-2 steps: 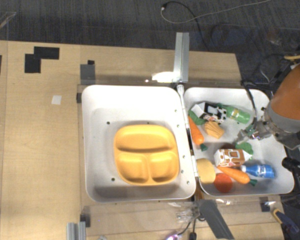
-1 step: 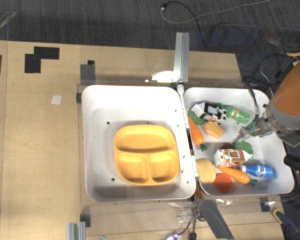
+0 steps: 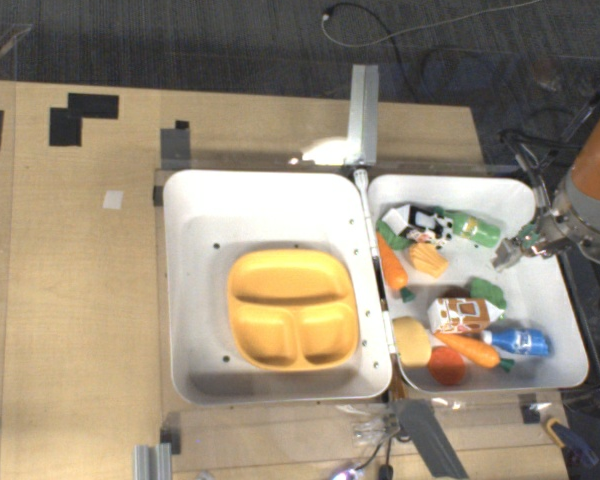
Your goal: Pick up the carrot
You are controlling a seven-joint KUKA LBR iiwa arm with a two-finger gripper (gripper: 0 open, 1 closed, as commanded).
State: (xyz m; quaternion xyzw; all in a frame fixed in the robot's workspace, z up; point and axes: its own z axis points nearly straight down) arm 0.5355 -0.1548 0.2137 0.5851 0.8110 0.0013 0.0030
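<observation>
Two carrots lie in the right bin (image 3: 570, 368). One carrot (image 3: 391, 260) lies along the bin's left wall, its green top toward the front. The other carrot (image 3: 467, 349) lies near the front, between a red tomato (image 3: 447, 366) and a blue bottle (image 3: 518, 343). My gripper (image 3: 523, 245) hangs over the right side of this bin, near its right wall. It is well apart from both carrots and nothing shows in it.
The right bin also holds a cow-patterned carton (image 3: 426, 225), a green bottle (image 3: 475, 230), an orange wedge (image 3: 428, 260), a small brown-and-white carton (image 3: 460, 314), a green piece (image 3: 487, 291) and a tan block (image 3: 412, 340). A yellow divided plate (image 3: 292, 306) sits in the left bin (image 3: 195, 268).
</observation>
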